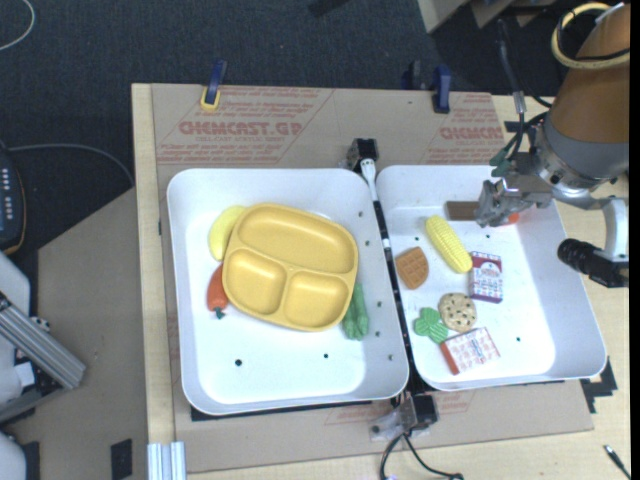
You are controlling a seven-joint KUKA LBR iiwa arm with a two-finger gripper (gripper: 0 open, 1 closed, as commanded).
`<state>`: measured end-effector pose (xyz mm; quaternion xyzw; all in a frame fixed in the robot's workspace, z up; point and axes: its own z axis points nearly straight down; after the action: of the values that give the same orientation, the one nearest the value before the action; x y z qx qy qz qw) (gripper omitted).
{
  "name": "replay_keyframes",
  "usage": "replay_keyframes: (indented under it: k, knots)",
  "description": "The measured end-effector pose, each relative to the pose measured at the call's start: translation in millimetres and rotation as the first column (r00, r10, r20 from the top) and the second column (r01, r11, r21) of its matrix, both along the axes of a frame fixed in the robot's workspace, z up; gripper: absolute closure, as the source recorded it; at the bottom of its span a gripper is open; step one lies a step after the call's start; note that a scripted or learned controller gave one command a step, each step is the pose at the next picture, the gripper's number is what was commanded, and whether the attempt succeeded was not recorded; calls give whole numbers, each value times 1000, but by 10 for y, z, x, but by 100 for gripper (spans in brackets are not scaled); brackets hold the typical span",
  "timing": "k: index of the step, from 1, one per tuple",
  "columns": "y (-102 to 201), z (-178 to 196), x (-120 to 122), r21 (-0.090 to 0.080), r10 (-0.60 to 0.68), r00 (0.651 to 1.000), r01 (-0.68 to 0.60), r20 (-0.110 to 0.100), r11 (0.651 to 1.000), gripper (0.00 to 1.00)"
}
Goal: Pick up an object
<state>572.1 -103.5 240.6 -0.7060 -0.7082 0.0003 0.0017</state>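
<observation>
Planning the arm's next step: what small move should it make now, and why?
Probably shift the claw a little left and toward the camera, over the corn cob. The claw hangs at the right bin's far end, and the cob is the nearest item, lying clear of the other items.

One fixed camera here, up above the bench point(300, 118) and looking down at a slant, so the far edge with its two clamps sits at the top of the picture and the near edge at the bottom. It stands far enough back to take in both the left bin point(190, 268) and the right bin point(560, 318) whole, plus dark floor beyond. The arm point(590, 98) comes in from the right.
</observation>
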Motion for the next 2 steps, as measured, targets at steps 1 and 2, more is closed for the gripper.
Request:
replay_keyframes:
  k: [1, 2]
  knots:
    - [483, -43, -400, 1, 1, 1000, -1, -2, 1000, 100]
    - [954, -21, -719, 1, 2, 1000, -2, -1, 1000, 100]
